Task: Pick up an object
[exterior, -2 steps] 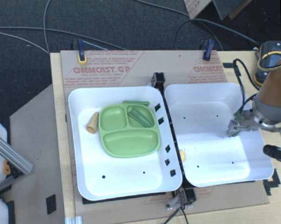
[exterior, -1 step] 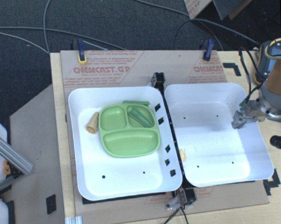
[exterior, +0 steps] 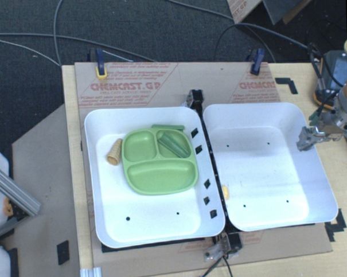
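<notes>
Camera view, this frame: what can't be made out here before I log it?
- Gripper, camera view: small and blurred at the right bin's rim; finger state unreadable.
- Arm: cut off by the right edge.
- Dark green piece in the green divided plate: what it is, too small to tell.
- Small yellow bit at the bin divider: too small to identify.

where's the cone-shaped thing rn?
In the camera view, the tan cone lies on the floor of the left bin, right beside the left edge of the green divided plate, far from the hand at the right bin's right rim.
</notes>
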